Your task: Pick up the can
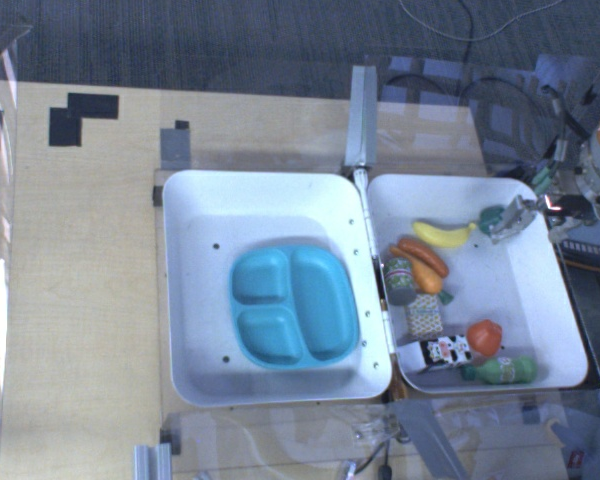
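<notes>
Wooden bench, two white bins. Can (399, 280) lies against right bin's (570, 313) left wall: rigid, slick; I'd grip mid-body. Gripper (510, 218) state: cannot tell.

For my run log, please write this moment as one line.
task: pick up can | gripper: over right bin, near banana | can: lying at bin's left wall, not held | left bin: blue tray

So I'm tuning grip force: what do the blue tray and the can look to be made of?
The blue tray looks like moulded plastic with a smooth matte finish: uniform colour, rounded compartments. The can is probably metal under a dark printed label, but it is too small to be sure.
</notes>
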Motion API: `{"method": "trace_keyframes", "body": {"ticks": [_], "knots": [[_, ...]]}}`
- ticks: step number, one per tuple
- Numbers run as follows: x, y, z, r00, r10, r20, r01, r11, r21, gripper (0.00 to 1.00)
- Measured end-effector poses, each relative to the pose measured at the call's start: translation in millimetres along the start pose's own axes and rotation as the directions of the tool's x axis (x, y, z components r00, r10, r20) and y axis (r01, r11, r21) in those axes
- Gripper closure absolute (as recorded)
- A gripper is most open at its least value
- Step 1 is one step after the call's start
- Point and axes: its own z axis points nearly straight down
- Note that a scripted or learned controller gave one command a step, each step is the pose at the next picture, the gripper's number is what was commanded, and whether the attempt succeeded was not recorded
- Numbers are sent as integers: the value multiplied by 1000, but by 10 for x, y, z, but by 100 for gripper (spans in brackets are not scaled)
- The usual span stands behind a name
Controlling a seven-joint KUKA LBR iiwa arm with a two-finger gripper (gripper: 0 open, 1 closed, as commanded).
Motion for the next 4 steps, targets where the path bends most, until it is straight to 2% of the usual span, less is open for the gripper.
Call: {"method": "trace_keyframes", "body": {"ticks": [1, 2, 3, 4], "knots": [[356, -516, 1627, 997, -80, -2, 80, 997, 1, 0], [359, 411, 1828, 1000, 9, 4, -8, 1000, -20, 0], [-173, 70, 1808, 996, -93, 6, 93, 995, -26, 0], [-458, 840, 1736, 995, 105, 1, -105, 995, -5, 0]]}}
